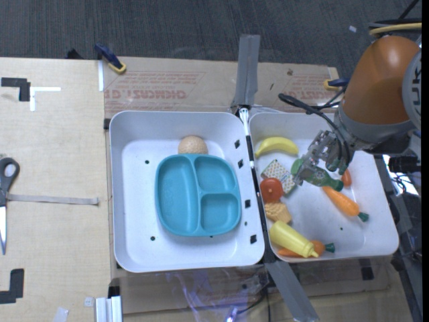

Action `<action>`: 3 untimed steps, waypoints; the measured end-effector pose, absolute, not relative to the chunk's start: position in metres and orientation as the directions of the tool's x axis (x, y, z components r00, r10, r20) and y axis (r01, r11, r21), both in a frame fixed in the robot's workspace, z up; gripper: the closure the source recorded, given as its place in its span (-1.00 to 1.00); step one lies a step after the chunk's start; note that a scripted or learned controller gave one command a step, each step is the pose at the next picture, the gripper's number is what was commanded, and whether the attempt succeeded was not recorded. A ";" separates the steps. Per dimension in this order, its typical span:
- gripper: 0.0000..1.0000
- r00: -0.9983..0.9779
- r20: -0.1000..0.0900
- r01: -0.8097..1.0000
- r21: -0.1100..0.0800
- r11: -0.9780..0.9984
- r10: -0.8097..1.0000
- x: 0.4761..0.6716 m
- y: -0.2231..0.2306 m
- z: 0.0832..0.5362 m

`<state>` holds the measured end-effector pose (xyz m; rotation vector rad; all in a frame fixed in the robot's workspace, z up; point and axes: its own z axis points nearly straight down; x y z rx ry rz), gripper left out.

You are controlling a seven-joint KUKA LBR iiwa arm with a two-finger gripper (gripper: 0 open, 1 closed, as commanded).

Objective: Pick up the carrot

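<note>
We see the carrot (342, 202), orange, tapered, green-tipped, lying slanted just below the gripper (310, 171), whose grip we cannot tell

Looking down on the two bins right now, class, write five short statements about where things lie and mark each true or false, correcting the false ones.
1. The blue divided plate lies in the left bin. True.
2. The banana lies in the left bin. False: it lies in the right bin, near its far left corner.
3. The gripper is over the right bin, close to the carrot. True.
4. The yellow bottle rests on the blue divided plate. False: it lies in the right bin, near its front edge.
5. A round tan bun sits just beyond the plate's far edge. True.
</note>
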<state>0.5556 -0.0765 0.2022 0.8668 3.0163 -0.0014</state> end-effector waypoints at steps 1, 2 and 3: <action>-1.00 -0.847 -0.003 0.531 0.000 0.847 0.531 0.556 -0.076 0.202; -1.00 -0.938 -0.002 0.346 0.000 0.938 0.346 0.543 -0.166 0.149; -1.00 -0.915 0.000 0.404 0.004 0.915 0.404 0.560 -0.178 0.092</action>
